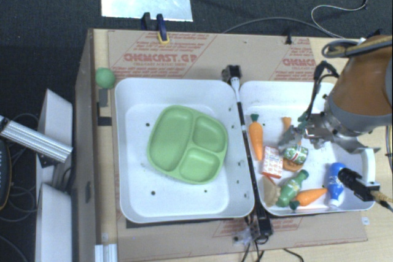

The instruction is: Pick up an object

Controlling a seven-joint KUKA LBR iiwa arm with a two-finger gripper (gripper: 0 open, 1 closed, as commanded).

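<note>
My gripper (293, 138) hangs low over the middle of the right bin (270, 98), reaching in from the right below the orange wrist band. Directly under it, and partly hidden by it, lies a small can (296, 155) with a green and red label. A carrot (255, 139) lies to its left along the bin's left wall. A small orange piece (286, 124) sits just behind the gripper. A red and white packet (272, 163), a green bottle (288, 188), a second carrot (311, 196) and a blue and white bottle (336, 184) crowd the bin's front.
The left bin (141, 193) holds a green divided plate (187, 144). A green ball (105, 77) rests on the bench's left edge. A black part (354, 183) of the arm's fittings overhangs the right bin's front right corner. Cables run behind the bins.
</note>
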